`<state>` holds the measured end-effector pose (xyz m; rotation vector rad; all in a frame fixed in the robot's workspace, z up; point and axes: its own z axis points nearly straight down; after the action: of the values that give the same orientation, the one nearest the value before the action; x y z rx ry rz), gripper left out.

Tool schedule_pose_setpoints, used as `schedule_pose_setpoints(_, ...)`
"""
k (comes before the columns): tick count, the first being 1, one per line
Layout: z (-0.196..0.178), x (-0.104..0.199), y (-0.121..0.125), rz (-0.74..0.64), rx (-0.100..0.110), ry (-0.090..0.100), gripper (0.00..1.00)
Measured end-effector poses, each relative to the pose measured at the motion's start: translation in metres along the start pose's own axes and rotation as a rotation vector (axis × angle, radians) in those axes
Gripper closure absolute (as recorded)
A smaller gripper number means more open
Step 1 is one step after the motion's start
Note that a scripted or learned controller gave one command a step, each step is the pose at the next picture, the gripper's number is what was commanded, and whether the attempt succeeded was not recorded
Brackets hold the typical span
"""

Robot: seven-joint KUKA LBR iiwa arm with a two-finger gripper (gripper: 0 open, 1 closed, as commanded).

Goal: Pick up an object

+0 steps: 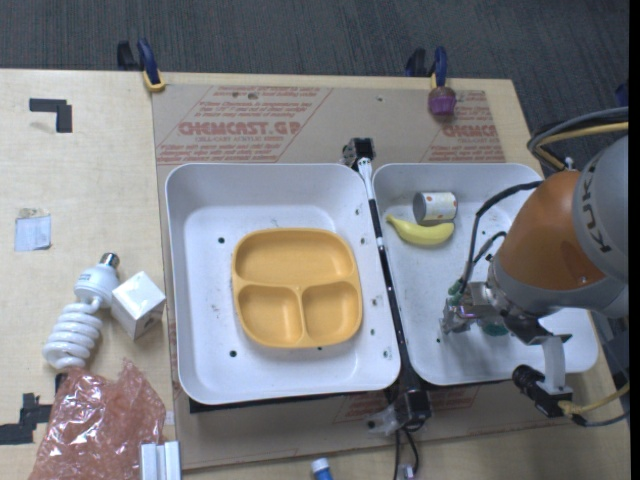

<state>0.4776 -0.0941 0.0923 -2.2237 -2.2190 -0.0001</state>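
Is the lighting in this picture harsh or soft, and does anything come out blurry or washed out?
In the camera view the light is soft and even: the yellow tray casts only a faint shadow in the left bin, and the banana reads clearly. The white bins look bright but not blown out. The arm looms large and slightly soft, and its gripper is too small and murky to read.

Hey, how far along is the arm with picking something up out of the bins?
Early stage. Done: the arm has reached into the right bin, and its pincer sits low over the bin floor near the front. In hand: nothing visible between its fingers. Left: the banana and the small white can lie near the bin's back, apart from the pincer, and the yellow divided tray lies in the left bin. A grasp and lift remain.
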Motion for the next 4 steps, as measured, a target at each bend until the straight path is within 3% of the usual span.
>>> schedule_pose_setpoints(1, 0.000, 0.000, 0.041, -0.002, -0.001, -0.001, 0.00)
schedule_pose_setpoints(2, 0.000, -0.009, 0.000, 0.000, 0.000, 0.000, 0.00)
schedule_pose_setpoints(3, -0.010, -0.009, 0.001, 0.002, -0.003, -0.001, 1.00)
schedule_pose_setpoints(4, -0.100, 0.050, 0.074, -0.004, -0.001, -0.001, 1.00)
